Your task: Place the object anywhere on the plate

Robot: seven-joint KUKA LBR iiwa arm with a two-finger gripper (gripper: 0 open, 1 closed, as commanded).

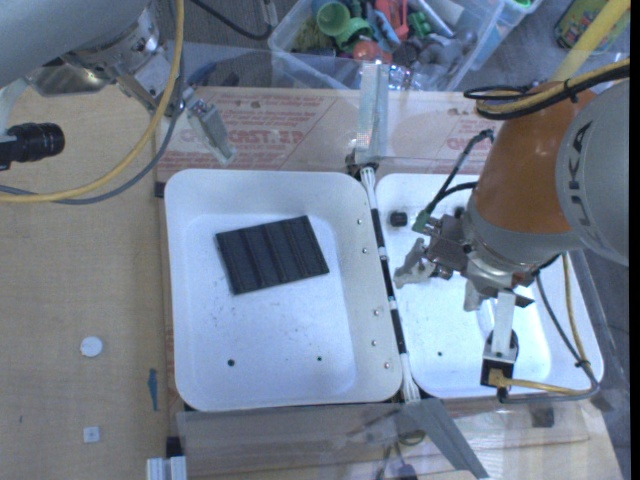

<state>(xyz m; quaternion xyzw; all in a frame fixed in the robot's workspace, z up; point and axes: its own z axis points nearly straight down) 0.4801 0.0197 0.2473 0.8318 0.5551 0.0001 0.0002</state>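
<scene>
The claw (425,258) hangs over the right bin (440,353) near the small black object (398,218), likely to carry it to the dark plate (272,254); its grip cannot be told.

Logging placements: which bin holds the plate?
The view's left bin: the dark ribbed plate lies flat in it. The right bin, under the arm, holds a small black piece.

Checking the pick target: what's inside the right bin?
A small black object near the right bin's far left corner. The arm covers much of the floor; anything under it is hidden.
</scene>
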